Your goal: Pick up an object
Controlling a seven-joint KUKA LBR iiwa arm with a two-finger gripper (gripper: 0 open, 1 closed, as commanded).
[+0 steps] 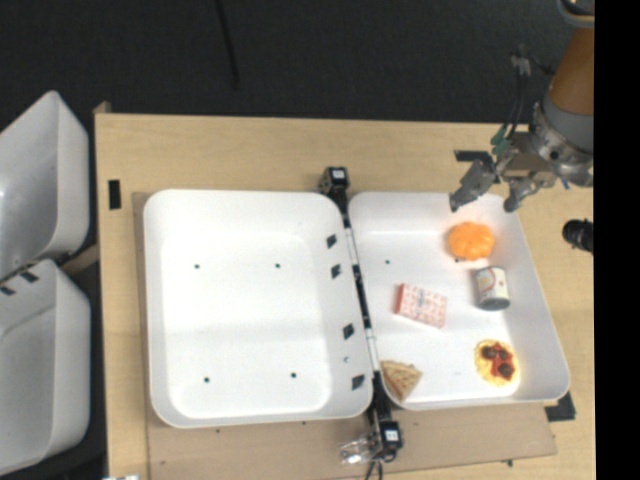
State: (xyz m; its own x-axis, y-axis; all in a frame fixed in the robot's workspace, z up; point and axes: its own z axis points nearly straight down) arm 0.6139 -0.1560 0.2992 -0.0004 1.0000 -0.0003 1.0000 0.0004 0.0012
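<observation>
Arm (572, 88) cut off at right edge; can (491, 288) label illegible.

We see five small things lying in the right bin (530, 268): an orange, round and bumpy fruit (470, 239) toward one o'clock, and just below it, toward three o'clock, a small grey can (491, 288) lying on its side. Near the middle rests a flat pink-and-white packet (421, 305), slightly tilted; at five o'clock lies a yellow disc with red topping (496, 361), and at seven o'clock, against the bin's inner edge, a tan sandwich wedge (400, 378).
</observation>
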